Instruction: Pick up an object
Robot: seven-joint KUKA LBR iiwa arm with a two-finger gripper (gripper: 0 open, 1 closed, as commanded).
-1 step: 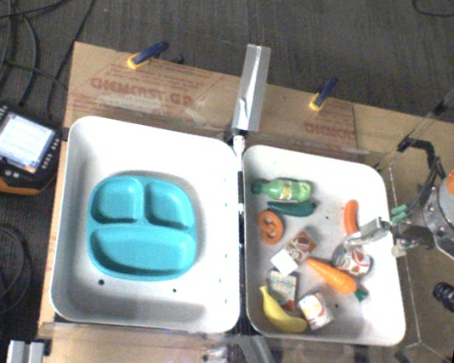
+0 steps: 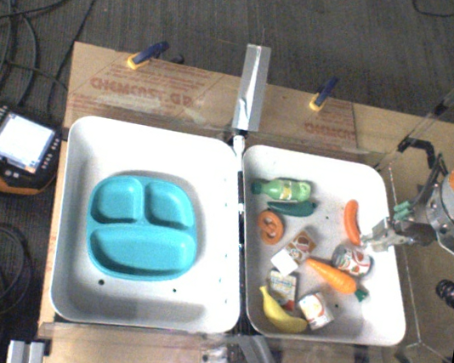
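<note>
Red sausage (image 2: 351,220) lies in right bin (image 2: 374,330), just left of gripper (image 2: 383,234); round can (image 2: 353,259) and carrot (image 2: 333,276) just below sausage. Gripper state: cannot tell. Blue tray (image 2: 144,227) well left of sausage, in left bin (image 2: 64,278).

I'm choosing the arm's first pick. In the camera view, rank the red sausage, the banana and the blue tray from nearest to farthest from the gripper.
1. Red sausage: right bin, just left of the gripper.
2. Banana: right bin's near edge, down and left of the gripper.
3. Blue tray: in the left bin, across the divider.
</note>
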